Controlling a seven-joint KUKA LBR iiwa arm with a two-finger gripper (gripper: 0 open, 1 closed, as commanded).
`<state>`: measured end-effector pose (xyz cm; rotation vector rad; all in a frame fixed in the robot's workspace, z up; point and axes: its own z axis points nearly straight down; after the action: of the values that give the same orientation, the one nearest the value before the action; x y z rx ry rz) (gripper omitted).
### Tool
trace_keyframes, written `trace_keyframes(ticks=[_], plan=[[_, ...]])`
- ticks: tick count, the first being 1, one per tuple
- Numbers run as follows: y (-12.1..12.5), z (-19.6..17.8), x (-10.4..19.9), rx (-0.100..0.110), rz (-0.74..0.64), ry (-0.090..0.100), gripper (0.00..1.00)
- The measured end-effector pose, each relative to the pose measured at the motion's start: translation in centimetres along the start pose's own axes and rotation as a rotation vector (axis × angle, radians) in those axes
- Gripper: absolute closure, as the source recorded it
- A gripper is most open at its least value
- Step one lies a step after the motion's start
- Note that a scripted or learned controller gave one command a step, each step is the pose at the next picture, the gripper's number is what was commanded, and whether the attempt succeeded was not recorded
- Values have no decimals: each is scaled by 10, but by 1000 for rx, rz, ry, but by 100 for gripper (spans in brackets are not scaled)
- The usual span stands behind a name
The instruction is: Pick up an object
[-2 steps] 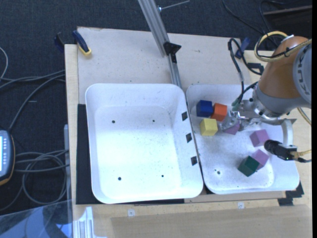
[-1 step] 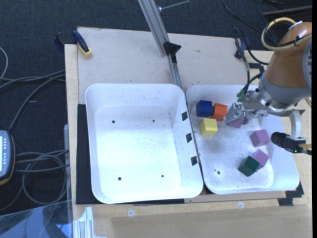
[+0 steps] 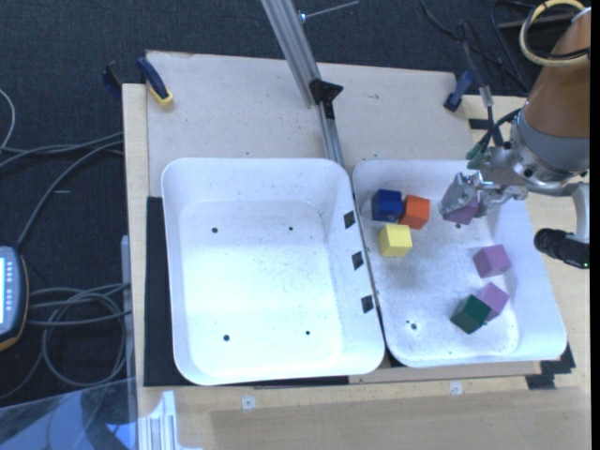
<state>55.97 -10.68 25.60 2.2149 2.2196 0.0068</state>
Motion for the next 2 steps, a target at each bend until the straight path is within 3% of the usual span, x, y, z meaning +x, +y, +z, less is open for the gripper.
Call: trace_keyframes(ticks=[2], plan=[[-7, 17, 105, 10, -4, 4, 100]])
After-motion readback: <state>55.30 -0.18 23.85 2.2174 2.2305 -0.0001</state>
